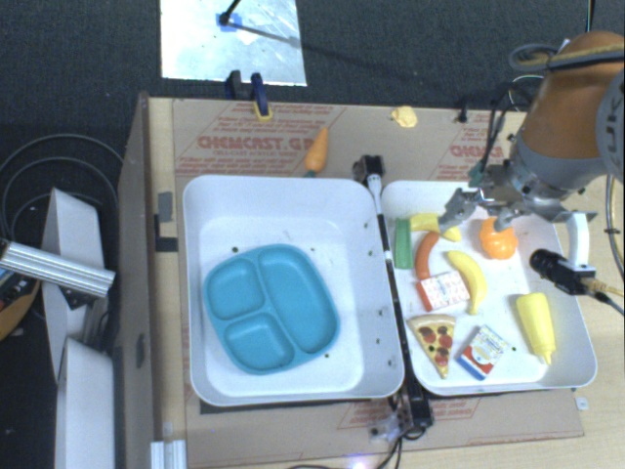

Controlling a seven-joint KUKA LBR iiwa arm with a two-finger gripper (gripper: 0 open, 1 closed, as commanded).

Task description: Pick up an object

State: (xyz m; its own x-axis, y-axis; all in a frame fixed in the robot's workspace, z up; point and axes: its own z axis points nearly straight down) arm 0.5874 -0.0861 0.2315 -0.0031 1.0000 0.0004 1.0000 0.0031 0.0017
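Note:
The right bin (576, 360) holds several toy foods: an orange (498, 242), a banana (471, 279), a red-orange sausage (427, 253), a green piece (401, 242), a small yellow block (424, 223), a red and white box (442, 290), a pizza slice (434, 340), a small carton (484, 351) and a yellow corn-like piece (536, 324). My gripper (480, 211) hangs over the bin's far part, open, with nothing between its fingers. One fingertip (457, 205) is near the yellow block. The other sits just above the orange.
The left bin (215, 203) holds a blue divided plate (270, 306). A toy carrot (316, 149) and a small yellow lump (404, 117) lie on the cardboard behind the bins. A black part (559, 270) juts over the right bin's right side.

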